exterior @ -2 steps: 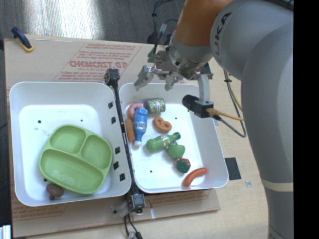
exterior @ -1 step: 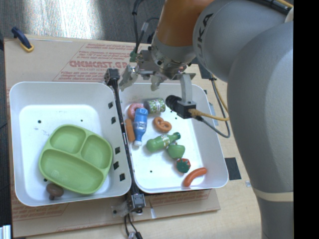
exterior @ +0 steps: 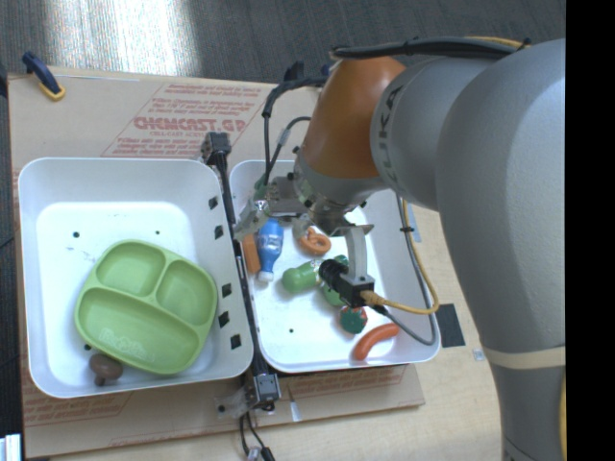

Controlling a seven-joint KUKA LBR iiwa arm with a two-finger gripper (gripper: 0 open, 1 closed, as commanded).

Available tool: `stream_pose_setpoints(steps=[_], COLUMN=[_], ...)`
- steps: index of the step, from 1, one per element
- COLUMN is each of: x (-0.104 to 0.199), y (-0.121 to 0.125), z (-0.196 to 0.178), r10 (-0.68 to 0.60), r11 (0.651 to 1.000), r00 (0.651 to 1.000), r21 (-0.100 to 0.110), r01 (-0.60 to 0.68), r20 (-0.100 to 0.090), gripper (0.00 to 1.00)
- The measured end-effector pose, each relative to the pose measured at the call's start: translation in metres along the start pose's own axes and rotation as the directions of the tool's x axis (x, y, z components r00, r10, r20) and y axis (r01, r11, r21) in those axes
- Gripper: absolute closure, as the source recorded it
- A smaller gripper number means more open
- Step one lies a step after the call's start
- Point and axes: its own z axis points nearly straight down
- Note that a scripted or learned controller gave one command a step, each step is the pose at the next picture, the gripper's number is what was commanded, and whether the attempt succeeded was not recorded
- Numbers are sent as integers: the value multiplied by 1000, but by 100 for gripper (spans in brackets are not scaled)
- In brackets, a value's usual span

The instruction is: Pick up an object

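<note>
End effector (exterior: 271, 209) low over right bin (exterior: 303, 344), near its left wall, just above blue bottle (exterior: 270, 246); cannot tell how open it is or whether it grips anything. Orange ring (exterior: 313, 243) and green piece (exterior: 300, 277) beside bottle. Green divided plate (exterior: 146, 305) in left bin (exterior: 58, 229)
</note>
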Motion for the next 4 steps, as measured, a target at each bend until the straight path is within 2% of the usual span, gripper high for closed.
stream_pose_setpoints(steps=[1, 2, 3, 4], x=[0, -95, -95, -45], y=[0, 25, 26, -25], z=[0, 98, 87, -1], r10=[0, 1, -4, -3], r11=[1000, 1000, 1000, 1000], r00=[1000, 1000, 1000, 1000], r21=[-2, -6, -6, -4], r01=[0, -1, 4, 3], r20=[0, 3, 4, -1], gripper=[0, 0, 100, 100])
